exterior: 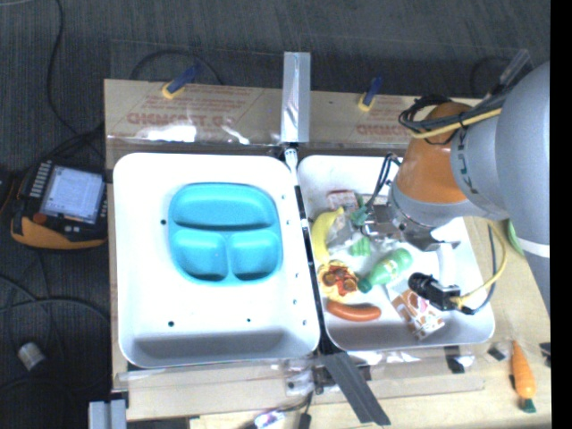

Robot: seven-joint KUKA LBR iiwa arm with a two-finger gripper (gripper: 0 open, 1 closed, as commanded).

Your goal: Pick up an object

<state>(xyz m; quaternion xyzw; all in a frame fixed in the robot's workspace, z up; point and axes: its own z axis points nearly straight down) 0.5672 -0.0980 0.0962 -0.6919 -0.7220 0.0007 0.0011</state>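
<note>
The right bin (pixel 475 325) holds a jumble of small items: a yellow banana (pixel 322 231), a green bottle (pixel 386 269) lying on its side, a red hot dog (pixel 353 310), an orange and red piece (pixel 338 278), and a small printed carton (pixel 420 312). My gripper (pixel 365 224) reaches down into the upper middle of this bin, just right of the banana and above the green bottle. The orange-banded wrist (pixel 429 172) covers the bin's upper right part.
The left bin (pixel 143 333) holds a blue divided plate (pixel 223 231). A raised rim separates the two bins. A black cable (pixel 474 298) loops over the right bin's lower right. A handheld device (pixel 67 199) lies off the bench at left, and an orange carrot-like object (pixel 523 375) at lower right.
</note>
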